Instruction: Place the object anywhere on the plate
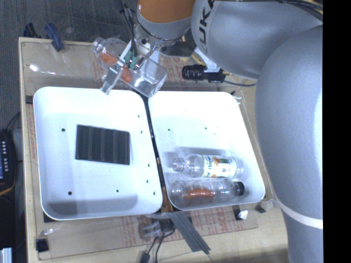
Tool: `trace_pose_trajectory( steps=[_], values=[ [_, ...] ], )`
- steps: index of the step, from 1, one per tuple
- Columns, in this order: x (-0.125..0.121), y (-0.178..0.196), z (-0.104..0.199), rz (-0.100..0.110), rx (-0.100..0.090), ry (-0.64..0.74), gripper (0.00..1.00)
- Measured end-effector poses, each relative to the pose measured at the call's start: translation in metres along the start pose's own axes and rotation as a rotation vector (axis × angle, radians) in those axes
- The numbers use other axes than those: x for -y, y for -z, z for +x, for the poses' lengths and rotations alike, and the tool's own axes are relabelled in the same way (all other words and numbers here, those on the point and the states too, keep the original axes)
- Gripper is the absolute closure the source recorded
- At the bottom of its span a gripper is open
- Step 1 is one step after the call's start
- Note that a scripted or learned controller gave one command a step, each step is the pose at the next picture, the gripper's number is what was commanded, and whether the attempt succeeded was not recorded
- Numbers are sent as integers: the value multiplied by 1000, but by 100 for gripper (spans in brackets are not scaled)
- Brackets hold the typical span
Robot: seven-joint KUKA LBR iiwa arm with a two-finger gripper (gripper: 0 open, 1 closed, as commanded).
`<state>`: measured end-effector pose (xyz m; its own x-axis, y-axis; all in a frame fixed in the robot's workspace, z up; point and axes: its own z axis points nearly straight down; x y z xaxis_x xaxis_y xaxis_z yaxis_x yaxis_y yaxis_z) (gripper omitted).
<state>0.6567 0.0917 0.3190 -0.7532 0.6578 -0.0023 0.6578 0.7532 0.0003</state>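
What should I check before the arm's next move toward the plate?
1. Plate lies flat in the left bin, top bare: ok.
2. Gripper over the plate: not ok, it is at the bins' far edge.
3. Object held: cannot tell; a clear item with orange sits by the gripper.
4. Labelled bottle and second bottle lie in the right bin, away from the plate: ok.

both bins [55, 100] look like smooth white plastic with a soft sheen, and the plate [103, 144] in the left one is dark, matt and ribbed. the two bottles [205, 166] are clear glossy plastic (one wears a paper-like label), while the arm [258, 32] is smooth grey with a satiny orange band [164, 1].
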Motion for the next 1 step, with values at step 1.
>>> trace_pose_trajectory(
  steps=[1],
  values=[
    [9, -95, 55, 5, -5, 151, 0]
  ],
)
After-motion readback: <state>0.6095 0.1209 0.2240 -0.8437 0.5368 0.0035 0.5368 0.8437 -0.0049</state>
